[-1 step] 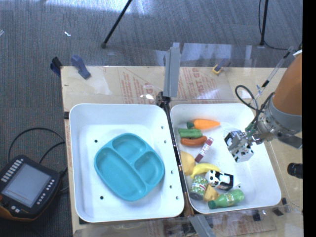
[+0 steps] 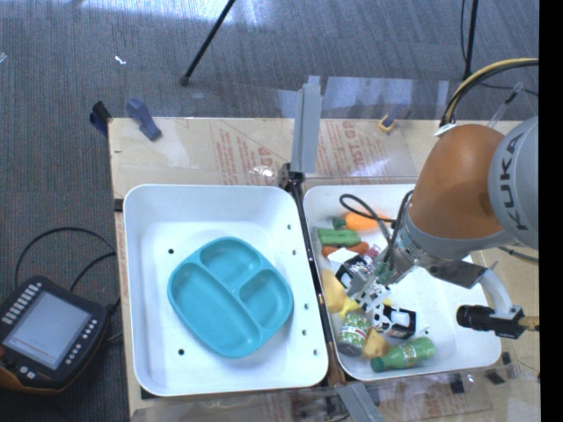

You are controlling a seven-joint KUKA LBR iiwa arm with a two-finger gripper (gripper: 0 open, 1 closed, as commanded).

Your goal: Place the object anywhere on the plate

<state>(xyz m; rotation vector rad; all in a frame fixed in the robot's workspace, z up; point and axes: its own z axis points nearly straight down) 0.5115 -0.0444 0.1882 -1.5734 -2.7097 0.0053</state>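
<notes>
Over the right white bin (image 2: 475,345) you can see the grey arm with its orange band (image 2: 453,187) reaching down into a pile of small toys, and its two-finger gripper (image 2: 368,281) sits low among them, close to the left side of that bin. You cannot tell from this view if the gripper is wide or narrow, or if it has anything in it, because the black and white parts there blur together with the toys. The pile is where the thing to move most likely lies: a yellow banana-like piece (image 2: 336,294) lies right beside the gripper, with its long side running from the upper left down to the lower right. Near it you see a green bottle shape (image 2: 406,354) lying on its side, pointing left to right, a green can-like toy (image 2: 354,331), and an orange carrot-like piece (image 2: 362,221) and a green stick (image 2: 339,236) farther up. Which one the arm is after, you cannot say for sure. The toys lie loose and all mixed up, so a grab could slip or catch two at once. The light blue plastic plate with three sections (image 2: 230,295) waits flat in the left white bin (image 2: 145,236), well apart from the pile, so the arm has to lift and carry across the wall between the bins.
</notes>
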